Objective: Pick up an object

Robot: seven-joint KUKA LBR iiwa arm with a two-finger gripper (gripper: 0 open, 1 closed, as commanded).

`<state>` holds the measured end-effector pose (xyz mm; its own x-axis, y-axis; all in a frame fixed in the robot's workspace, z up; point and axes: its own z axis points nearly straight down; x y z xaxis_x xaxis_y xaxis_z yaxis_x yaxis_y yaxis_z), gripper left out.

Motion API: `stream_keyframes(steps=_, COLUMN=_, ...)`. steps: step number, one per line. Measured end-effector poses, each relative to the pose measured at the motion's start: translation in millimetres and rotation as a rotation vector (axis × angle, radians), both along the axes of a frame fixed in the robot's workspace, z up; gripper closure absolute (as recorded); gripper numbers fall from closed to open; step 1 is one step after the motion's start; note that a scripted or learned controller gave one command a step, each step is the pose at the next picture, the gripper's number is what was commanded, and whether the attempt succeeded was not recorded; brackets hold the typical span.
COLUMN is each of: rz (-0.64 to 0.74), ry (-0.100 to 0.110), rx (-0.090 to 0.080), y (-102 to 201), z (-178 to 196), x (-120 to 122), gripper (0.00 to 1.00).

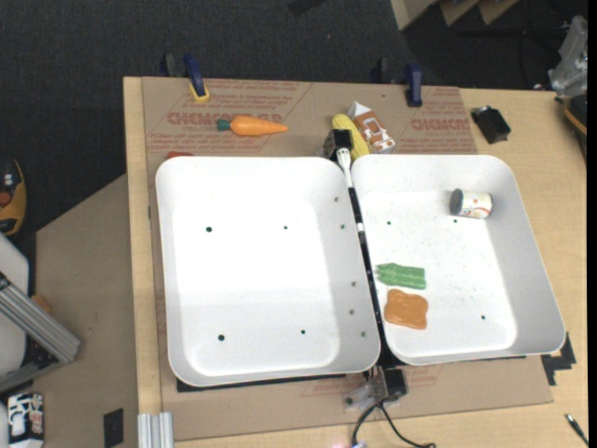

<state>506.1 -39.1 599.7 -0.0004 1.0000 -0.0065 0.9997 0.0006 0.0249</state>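
Objects: green piece (400, 275) touches orange piece (407, 309) near the right bin (522, 250) wall. Grasping risks wall contact. Claw state: cannot tell.

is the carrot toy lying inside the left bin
No, the carrot lies on the cardboard behind the left bin, outside its far rim.

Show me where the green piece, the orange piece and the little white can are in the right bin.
green piece (400, 275), camera view, its middle.
orange piece (407, 309), camera view, its middle.
little white can (473, 203), camera view, its side.
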Motion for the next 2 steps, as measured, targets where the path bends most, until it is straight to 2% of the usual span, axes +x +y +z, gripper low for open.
stream_keyframes(steps=1, rz=0.000, ry=0.001, rx=0.000, y=0.0, z=-0.4, x=0.0, gripper=0.00)
stream_keyframes(steps=2, rz=0.000, ry=-0.005, rx=-0.001, y=0.2, z=10.7, x=0.6, gripper=1.00)
